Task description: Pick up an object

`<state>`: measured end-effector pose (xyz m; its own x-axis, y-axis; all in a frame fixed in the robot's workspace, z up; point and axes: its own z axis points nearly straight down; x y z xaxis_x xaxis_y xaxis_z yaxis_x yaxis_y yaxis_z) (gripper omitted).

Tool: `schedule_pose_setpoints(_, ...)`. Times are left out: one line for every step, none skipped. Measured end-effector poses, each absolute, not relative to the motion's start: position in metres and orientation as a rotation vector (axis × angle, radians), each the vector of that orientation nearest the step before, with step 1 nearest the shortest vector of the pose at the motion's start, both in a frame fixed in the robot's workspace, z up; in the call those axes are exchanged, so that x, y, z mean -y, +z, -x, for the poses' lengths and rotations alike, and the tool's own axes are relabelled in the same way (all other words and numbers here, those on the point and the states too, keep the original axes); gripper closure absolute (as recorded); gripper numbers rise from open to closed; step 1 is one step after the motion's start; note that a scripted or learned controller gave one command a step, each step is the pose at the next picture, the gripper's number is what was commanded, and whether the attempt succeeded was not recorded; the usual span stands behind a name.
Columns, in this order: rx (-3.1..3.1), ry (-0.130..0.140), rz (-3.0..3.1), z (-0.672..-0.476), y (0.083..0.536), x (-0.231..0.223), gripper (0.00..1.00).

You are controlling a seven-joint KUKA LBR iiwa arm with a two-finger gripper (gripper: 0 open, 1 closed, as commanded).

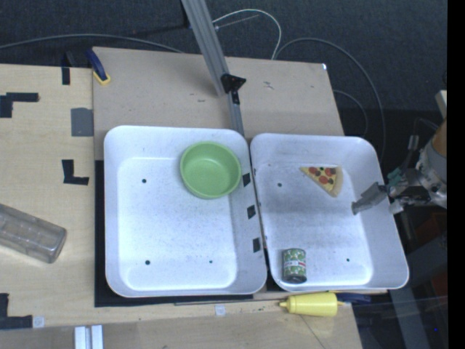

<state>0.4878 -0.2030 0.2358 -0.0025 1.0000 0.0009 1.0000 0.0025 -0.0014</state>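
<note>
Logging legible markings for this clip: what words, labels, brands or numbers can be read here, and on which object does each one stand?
No text can be read anywhere in this view.
Green can in the right bin: it carries a printed label, too small and blurred to read.
Yellow bottle on the bench edge: no legible marking.
Pizza slice and green bowl: no lettering.
Gripper: no readable marking.

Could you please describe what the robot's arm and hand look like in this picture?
At the picture's right edge, little of the arm is in frame: a pale grey part with an orange patch above it. The hand is dark grey metal, a blocky body with thin cables or rods, tapering to a narrow finger that reaches over the right bin's rim.
</note>
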Motion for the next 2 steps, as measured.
schedule_pose_setpoints(2.223,0.001,2.217,-0.488,0.236,0.203,0.0)
schedule_pose_setpoints(2.218,0.006,2.215,-0.488,0.175,0.194,0.0)
